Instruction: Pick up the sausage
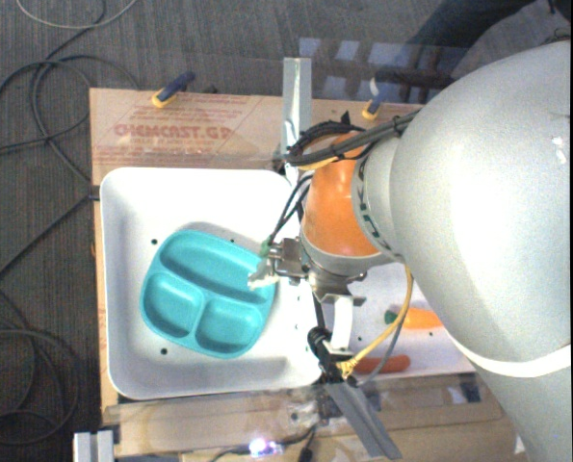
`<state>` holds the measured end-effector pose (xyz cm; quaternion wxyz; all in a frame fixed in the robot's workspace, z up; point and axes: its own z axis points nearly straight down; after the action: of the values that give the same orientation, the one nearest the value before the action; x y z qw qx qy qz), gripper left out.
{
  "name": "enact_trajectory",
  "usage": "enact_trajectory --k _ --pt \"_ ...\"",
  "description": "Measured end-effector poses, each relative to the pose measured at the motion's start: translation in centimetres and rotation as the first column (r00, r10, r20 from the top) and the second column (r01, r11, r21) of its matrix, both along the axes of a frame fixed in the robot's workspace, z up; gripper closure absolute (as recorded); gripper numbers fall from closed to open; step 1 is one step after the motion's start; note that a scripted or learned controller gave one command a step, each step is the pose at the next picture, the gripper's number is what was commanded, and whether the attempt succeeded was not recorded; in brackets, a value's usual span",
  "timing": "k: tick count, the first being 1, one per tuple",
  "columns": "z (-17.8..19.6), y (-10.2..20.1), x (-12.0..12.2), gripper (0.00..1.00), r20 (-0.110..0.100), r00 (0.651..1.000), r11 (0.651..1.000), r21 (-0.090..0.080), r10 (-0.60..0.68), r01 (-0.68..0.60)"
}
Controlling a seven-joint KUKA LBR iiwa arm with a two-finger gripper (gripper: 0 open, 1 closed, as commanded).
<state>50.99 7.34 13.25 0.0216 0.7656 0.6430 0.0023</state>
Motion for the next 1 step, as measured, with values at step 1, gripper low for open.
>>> enact_trajectory --k 1 --pt "-0.03 0.08 0.13 0.00 0.007 0.998 0.998 0.002 -0.068 0.068"
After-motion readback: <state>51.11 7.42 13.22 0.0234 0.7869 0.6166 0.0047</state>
